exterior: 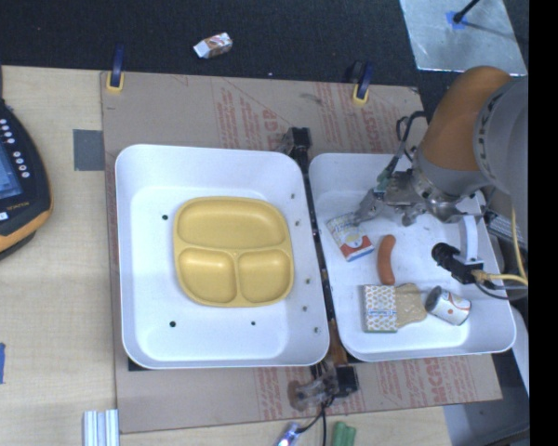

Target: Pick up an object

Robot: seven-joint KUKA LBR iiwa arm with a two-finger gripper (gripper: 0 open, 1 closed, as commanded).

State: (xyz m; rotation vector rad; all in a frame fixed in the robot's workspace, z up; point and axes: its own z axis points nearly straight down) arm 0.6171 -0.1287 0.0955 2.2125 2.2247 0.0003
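- The KUKA arm's hand reaches into the right bin from the right, its tip low at the upper edge of a small red-and-white packet; whether it is spread or closed cannot be told from this angle.
- The packet lies flat near the bin's left wall, so a closing hand may skate over it or shove it against the wall.
- A sausage lies just beside the packet; a wide approach could nudge it or catch both.
- Near the front wall sit a patterned sponge and a small can, well apart from the hand.
- The left bin holds a yellow divided plate.
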